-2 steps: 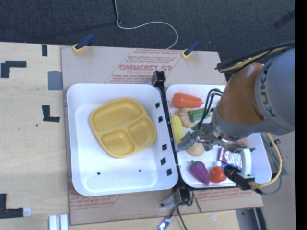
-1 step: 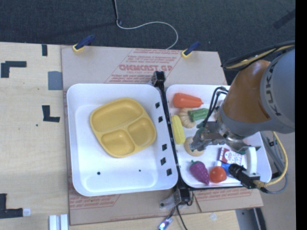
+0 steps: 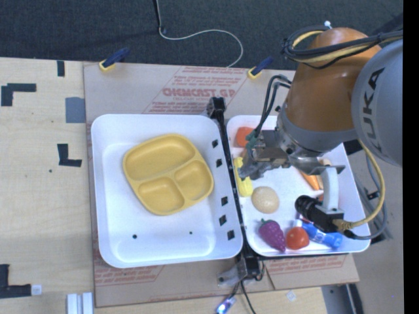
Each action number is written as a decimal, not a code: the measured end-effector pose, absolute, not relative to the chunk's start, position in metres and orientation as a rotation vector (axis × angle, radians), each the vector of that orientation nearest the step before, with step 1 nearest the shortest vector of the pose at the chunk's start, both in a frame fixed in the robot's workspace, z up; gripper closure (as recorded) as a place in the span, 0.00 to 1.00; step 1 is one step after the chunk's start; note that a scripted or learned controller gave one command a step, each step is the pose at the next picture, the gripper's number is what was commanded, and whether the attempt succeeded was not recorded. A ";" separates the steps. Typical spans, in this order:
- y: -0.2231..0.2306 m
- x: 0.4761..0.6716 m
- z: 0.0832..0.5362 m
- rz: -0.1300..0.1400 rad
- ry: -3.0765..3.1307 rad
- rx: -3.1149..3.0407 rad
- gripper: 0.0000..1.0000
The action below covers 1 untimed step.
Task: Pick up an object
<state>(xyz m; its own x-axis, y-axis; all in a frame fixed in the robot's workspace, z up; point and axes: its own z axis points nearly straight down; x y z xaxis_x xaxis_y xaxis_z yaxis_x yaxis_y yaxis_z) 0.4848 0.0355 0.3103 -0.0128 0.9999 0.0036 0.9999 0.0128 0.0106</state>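
Gripper (image 3: 252,165): dark metal, low over the left part of the right bin, close to the divider between the bins; whether it is open or closed cannot be told from this angle, and nothing is visibly held.
Arm (image 3: 330,90): grey with a broad orange band, reaching in from the right and covering the upper middle of the right bin.
Yellow piece (image 3: 244,187): small, just below the gripper, against the bin's left wall; the nearest object to the tool.
Egg (image 3: 266,199): pale, rounded, below and slightly right of the gripper, beside the yellow piece.
Orange piece (image 3: 243,136): just above the gripper, near the bin's top left, partly hidden.
Grapes (image 3: 273,235): purple bunch, near the front edge, well below the gripper.
Tomato (image 3: 297,238): red, touching or just beside the grapes on their right.
Blue piece (image 3: 326,238): right of the tomato, at the front right corner.
Right bin (image 3: 357,185): white, shallow, holds all the small objects.
Left bin (image 3: 108,195): white, holds a yellow tray.
Tray (image 3: 168,173): three compartments, tilted, well apart from the gripper.
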 end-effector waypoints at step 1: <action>0.030 0.483 0.313 -0.005 2.227 2.218 1.00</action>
